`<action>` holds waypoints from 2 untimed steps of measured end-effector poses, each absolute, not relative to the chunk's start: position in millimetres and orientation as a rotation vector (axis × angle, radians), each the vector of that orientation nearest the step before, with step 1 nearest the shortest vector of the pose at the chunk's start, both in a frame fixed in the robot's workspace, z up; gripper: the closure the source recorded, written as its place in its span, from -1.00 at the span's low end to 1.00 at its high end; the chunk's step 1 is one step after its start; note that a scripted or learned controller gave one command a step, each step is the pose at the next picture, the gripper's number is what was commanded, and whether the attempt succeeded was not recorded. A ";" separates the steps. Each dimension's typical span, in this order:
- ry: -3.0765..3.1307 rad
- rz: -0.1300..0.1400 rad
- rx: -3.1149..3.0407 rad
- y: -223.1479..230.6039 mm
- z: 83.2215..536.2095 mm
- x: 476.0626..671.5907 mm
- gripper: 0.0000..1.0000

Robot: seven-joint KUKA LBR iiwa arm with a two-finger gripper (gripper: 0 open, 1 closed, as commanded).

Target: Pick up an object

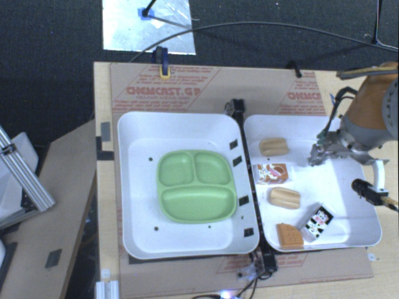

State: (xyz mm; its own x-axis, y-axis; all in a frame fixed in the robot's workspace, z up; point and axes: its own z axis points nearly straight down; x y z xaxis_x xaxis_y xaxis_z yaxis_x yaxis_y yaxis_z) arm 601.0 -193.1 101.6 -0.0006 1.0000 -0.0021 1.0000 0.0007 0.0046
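In the camera view, the gripper (319, 152) is hanging over the upper right part of the right bin (349, 220), and whether it is apart or together cannot be told at this size; nothing is showing in its grasp. The likely targets are lying to its left in that bin: 2 bread rolls (274, 146), a printed packet (272, 173), a waffle piece (290, 235) and a dark-and-white box (317, 222), while the green divided plate (196, 185) is sitting in the left bin (134, 167). A good pick is probably calling for centring over 1 isolated item, such as the upper roll, before descending.

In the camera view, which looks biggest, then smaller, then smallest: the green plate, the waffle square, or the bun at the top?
1. Green plate, by far the largest.
2. and 3. The bun at the top and the waffle square look about alike, and the waffle lies nearer the camera, so I won't rank them.
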 end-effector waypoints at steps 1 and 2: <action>2.222 0.006 2.211 -191.6 166.4 604.5 1.00; 2.224 0.006 2.209 -191.9 221.2 606.4 1.00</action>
